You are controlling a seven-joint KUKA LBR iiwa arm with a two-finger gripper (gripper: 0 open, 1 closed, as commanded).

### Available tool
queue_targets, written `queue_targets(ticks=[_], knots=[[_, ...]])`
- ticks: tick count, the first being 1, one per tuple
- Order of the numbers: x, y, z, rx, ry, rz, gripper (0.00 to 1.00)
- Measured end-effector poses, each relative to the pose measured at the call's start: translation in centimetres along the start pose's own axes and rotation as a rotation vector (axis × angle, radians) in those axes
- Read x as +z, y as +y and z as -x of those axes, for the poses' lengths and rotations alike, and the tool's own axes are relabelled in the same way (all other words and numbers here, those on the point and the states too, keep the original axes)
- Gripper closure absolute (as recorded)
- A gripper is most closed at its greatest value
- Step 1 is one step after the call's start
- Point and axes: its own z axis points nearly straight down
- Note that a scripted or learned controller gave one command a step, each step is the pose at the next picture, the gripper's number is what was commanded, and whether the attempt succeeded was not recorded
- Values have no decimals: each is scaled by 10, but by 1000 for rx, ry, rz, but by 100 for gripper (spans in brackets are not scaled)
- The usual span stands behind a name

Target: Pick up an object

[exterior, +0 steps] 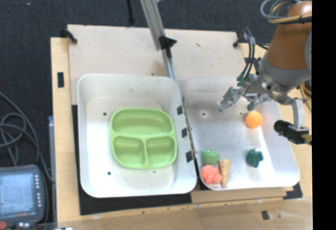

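On the left of the table (121, 55), the left bin (94, 92) holds a green divided tray (143, 137) lying flat near its middle, three shallow compartments facing up. A slanted metal pole (149, 6) crosses above the seam between the two bins.

In the right bin (210, 98), a cluster sits at the near edge just right of the divider: a small green piece (210, 157), a pink lumpy toy (211, 174) touching it below, and a tan cone (224, 171) leaning against the pink one. Farther right lies a dark green toy (254, 158), apart from the cluster. Above it rests an orange ball (254, 119), by itself on bare bin floor.

The gripper (235, 96) hangs over the upper middle of the right bin, up and to the left of the ball, not touching it. Its fingers appear spread and nothing shows between them.

The ball looks the easiest target: probably light, hollow plastic, smooth and prone to roll or squirt out if pinched off-centre. A grip straight across its widest part, from above, would suit it. The pink toy looks softer and more forgiving, but the crowding around it leaves little room for the fingers.
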Motion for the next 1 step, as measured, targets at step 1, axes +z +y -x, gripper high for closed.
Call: queue_targets(ticks=[1], knots=[[0, 0, 0, 2, 0, 1, 0]])
